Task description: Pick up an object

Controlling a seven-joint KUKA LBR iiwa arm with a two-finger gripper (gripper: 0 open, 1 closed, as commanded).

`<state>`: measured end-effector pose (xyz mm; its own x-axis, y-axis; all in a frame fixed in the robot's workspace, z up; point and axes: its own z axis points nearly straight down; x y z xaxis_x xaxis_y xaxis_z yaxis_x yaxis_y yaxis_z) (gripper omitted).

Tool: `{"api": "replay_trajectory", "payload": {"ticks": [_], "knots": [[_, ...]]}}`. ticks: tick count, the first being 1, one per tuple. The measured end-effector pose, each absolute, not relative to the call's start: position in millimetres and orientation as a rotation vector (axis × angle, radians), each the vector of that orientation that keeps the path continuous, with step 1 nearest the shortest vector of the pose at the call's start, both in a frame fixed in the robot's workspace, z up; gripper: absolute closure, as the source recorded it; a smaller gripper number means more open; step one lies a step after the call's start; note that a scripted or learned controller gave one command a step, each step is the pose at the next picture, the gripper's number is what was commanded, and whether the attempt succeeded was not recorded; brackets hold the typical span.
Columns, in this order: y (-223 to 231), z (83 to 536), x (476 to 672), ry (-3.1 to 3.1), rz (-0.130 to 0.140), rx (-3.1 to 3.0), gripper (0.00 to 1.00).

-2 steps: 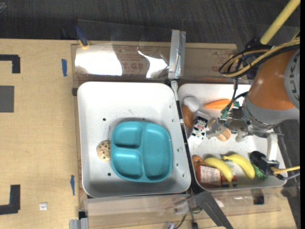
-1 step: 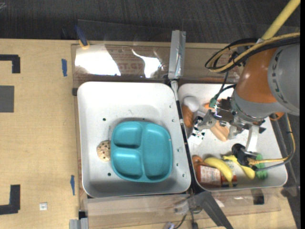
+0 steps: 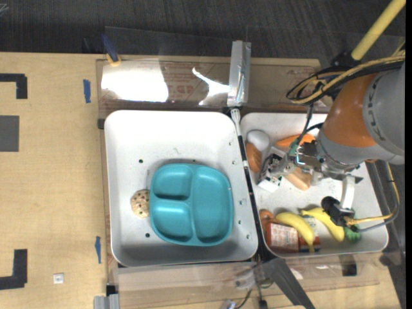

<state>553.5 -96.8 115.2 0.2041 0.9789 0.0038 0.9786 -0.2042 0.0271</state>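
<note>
Two white bins (image 3: 122, 134): one teal tray (image 3: 191, 203), one cookie (image 3: 140, 203), two bananas (image 3: 302, 226); claw (image 3: 277, 170) state unclear.

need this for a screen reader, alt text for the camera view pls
A grey and orange robot arm reaches from the right into the right white bin, its gripper low among a clutter that includes bananas. The left white bin holds a teal divided plate with a cookie beside it.
</note>
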Motion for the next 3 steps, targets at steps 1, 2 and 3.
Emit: {"api": "replay_trajectory", "payload": {"ticks": [1,2,3], "knots": [[-108,108,570.9,1.996,0.055,2.401,0.00],[-120,108,590.1,2.013,0.050,2.385,0.00],[-120,108,590.3,2.012,0.051,2.384,0.00]]}}
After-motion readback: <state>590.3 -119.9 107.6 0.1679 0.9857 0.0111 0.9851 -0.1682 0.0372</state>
